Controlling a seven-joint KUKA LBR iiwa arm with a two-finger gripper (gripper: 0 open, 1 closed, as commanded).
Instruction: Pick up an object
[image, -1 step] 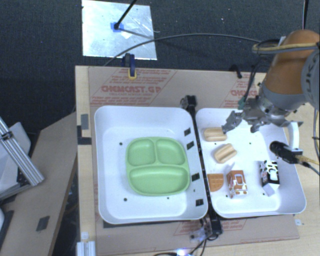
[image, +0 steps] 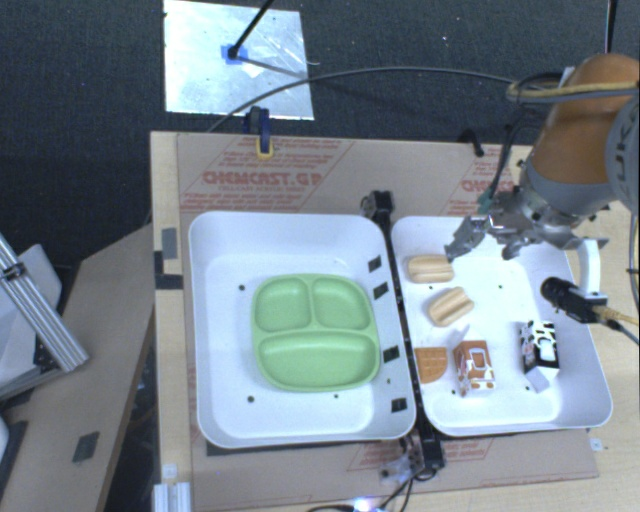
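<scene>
The right bin (image: 590, 400) holds several small objects: a tan bun (image: 428, 268), a second tan bun (image: 449, 305), a brown half disc (image: 431, 364), an orange and white box (image: 474, 366) and a black and white carton (image: 540, 350). My gripper (image: 487, 243) hangs over the far part of this bin, just right of the first bun and above it. Its two fingers are spread open, and nothing sits between them.
The left bin (image: 215, 400) carries a green divided plate (image: 315, 332). A black divider with clips (image: 392, 310) runs between the bins. A black cylinder with a cable (image: 568, 296) juts over the right bin's right side.
</scene>
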